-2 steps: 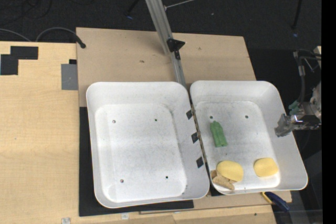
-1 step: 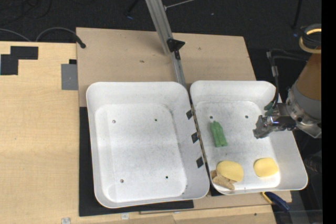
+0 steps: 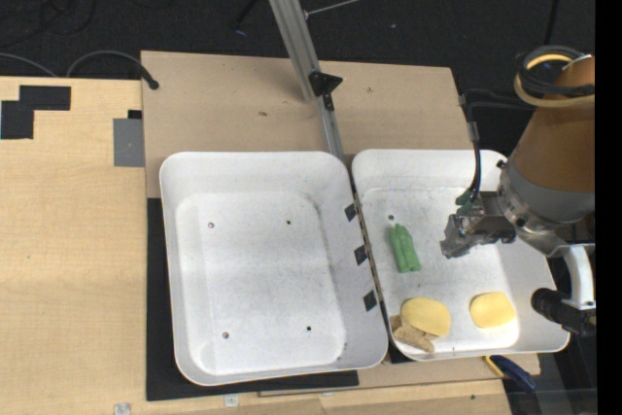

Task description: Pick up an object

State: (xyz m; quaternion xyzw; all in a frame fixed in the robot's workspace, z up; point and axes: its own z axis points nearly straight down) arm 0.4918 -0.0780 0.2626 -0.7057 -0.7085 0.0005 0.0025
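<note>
The right bin (image 3: 428,175) holds a green oblong piece (image 3: 404,248) near its left-centre, a yellow round lump (image 3: 427,316) at the front, and a second yellow lump (image 3: 493,309) at the front right. A small tan scrap (image 3: 416,337) lies against the front rim by the first lump. My gripper (image 3: 459,241) hangs low over the middle of this bin, to the right of the green piece and apart from it. Nothing is seen between its tips.
The left bin (image 3: 258,267) sits beside the right one, joined by black clips along the shared rim. A slanted metal rail (image 3: 292,24) rises behind the bins. The arm's orange and grey body (image 3: 559,155) covers the right bin's far right side.
</note>
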